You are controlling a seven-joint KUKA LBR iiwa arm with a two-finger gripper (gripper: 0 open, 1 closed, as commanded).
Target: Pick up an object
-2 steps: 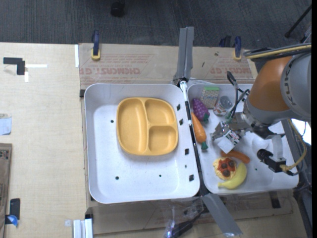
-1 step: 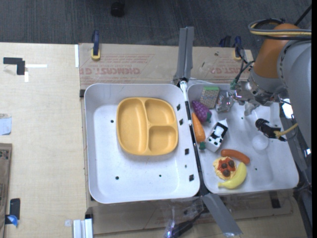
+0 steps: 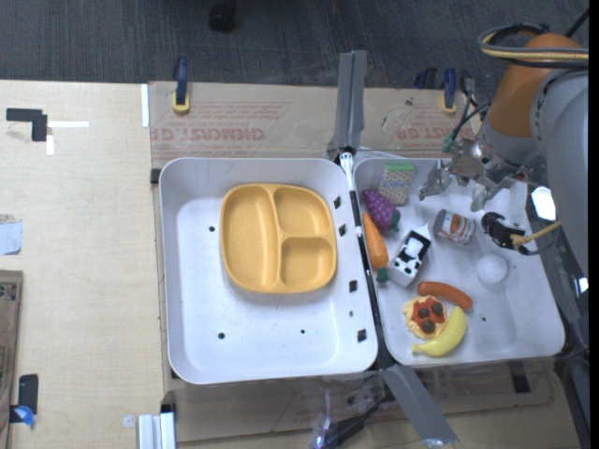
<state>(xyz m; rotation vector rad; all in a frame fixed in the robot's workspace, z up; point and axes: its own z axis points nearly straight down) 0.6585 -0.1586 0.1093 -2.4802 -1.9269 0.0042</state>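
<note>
Banana (image 3: 444,337) sits nearest the camera, at the front of the right bin (image 3: 524,330), touching a small pizza-like toy (image 3: 425,315) with dark toppings. Just behind them lies a red sausage (image 3: 445,294).

Step, as I read it: approach, pre-grasp. Gripper (image 3: 465,183) hovers over the back of the right bin, jaws spread wide, nothing between them. No pick made yet.

Likely target: the small can (image 3: 456,226), lying on its side just in front of the jaws and slightly below them in view. Silvery end faces left, label is reddish-brown. It stands clear of its neighbours, so it is the easiest grab from this pose. That is a guess; the task names no object.

Next move calls for:
- a short shift toward the front of the bin to centre over the can
- jaws set across the can's round body, not along its axis
- straight descent, close, lift

Risk: a can on its side may roll off when pinched off-centre.

Other candidates, all along the left wall of the right bin: carrot (image 3: 374,242), purple grapes (image 3: 381,209), black-and-white cow toy (image 3: 409,256), green-topped box (image 3: 397,181). White ball (image 3: 491,269) sits right of the cow.

Left bin (image 3: 197,344) holds only a yellow divided plate (image 3: 278,238).
</note>
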